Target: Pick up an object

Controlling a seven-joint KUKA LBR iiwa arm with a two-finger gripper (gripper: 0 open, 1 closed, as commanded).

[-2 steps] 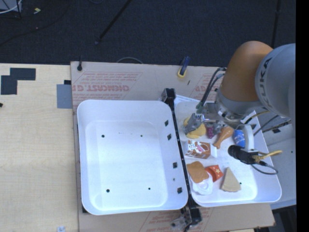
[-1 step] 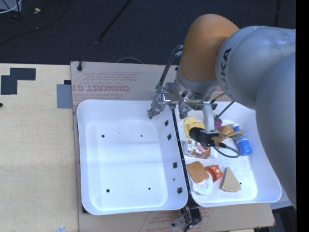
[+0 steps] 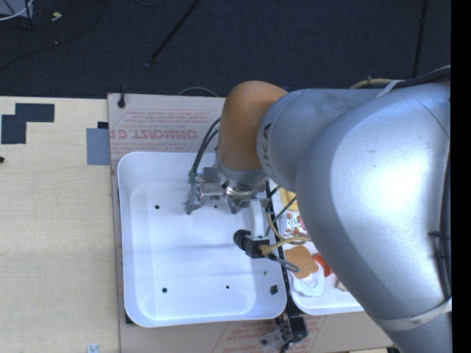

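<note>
Hovering over the left bin (image 3: 147, 300), the end effector (image 3: 213, 201) hangs with nothing visibly held; its opening I cannot tell. Candidate objects (image 3: 305, 267) lie in the right bin (image 3: 331, 306), so reaching comes next, probably rightward.

- Arm (image 3: 368, 197): bulky, rounded, glossy grey casing
- Orange band (image 3: 246, 123) above the wrist
- Dark cables (image 3: 204, 149) run down to a metal gripper (image 3: 213, 197)

One camera looks down at a slant on the bench (image 3: 59, 219), close above the left bin (image 3: 140, 271).
</note>
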